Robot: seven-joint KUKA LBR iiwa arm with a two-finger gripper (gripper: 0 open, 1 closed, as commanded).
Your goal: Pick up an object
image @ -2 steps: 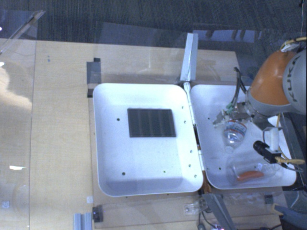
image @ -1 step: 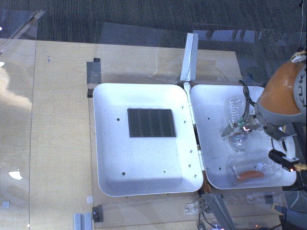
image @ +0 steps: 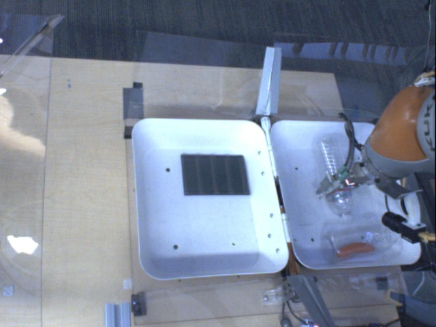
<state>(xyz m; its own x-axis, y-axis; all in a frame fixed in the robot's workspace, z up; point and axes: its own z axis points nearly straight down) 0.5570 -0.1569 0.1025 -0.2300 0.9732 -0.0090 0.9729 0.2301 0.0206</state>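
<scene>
Two shallow white bins sit side by side on the bench, and the work is in the right bin [image: 300,182]. The left bin [image: 150,203] carries only a dark ribbed rectangle [image: 214,174] near its middle, so nothing there looks worth reaching for.

The arm [image: 405,131] comes in over the right bin's far right corner, its orange band uppermost, which puts the gripper [image: 343,179] low over the middle of that bin. Right beneath it lies a clear plastic cup [image: 338,197], and a second see-through ribbed piece [image: 330,154] stretches toward the bin's far edge. The gripper appears to be down at the cup, probably because that is the nearest thing under its path. Whether it is spread, closed, or pinching anything cannot be told: the tip is small, dark and tangled with glare from the clear plastic, and contact with the cup is not plain either.

Nearer the bin's front edge rests an orange-red sausage-shaped object [image: 354,250], seemingly inside or under a clear wrapper whose outline is faint. It lies well apart from the gripper.

Much is hard to read. The transparent things barely stand out against the white floor, so their true shapes and where one ends are guesswork. The arm's bulk covers the bin's right edge, and the frame cuts the arm off beyond the band. My judgement: the grasp is being attempted, not yet proven.
</scene>
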